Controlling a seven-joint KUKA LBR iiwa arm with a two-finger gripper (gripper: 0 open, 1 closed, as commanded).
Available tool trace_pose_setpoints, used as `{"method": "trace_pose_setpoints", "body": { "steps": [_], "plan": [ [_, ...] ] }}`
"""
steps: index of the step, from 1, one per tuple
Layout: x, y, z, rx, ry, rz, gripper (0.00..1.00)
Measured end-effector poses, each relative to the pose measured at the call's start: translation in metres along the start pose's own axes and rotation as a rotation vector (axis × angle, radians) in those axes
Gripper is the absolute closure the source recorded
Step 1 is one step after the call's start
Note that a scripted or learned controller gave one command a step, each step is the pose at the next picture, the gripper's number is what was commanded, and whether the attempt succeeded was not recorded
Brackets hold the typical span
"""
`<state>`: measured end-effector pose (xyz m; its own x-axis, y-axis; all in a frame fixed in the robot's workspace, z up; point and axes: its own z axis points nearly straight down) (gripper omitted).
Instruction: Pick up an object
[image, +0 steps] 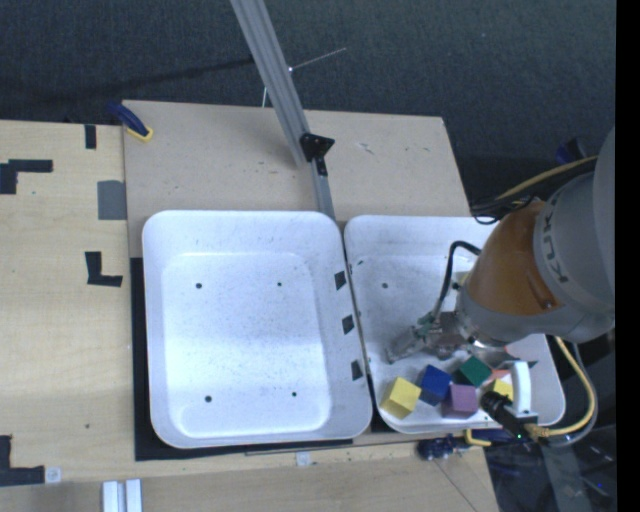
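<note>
Hovering low at lower right, gripper (410, 345) reaching toward clustered blocks — yellow block (402, 397), blue block (434, 384) — in right bin (400, 250); finger spread and hold unreadable here.

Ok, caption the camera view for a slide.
Pincer low in right bin beside yellow, blue blocks.

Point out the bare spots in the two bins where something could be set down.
The left bin floor is bare wall to wall. In the right bin, only the far end is free; the near end is crowded by the yellow block, blue block, purple block and tool.
</note>
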<state>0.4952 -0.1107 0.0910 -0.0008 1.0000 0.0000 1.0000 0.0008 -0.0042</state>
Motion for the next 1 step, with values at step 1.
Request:
{"method": "trace_pose_setpoints", "body": {
  "steps": [1],
  "plan": [
    [0.0009, -0.0002, -0.0098, 0.001, 0.002, -0.001, 1.00]
  ]
}}
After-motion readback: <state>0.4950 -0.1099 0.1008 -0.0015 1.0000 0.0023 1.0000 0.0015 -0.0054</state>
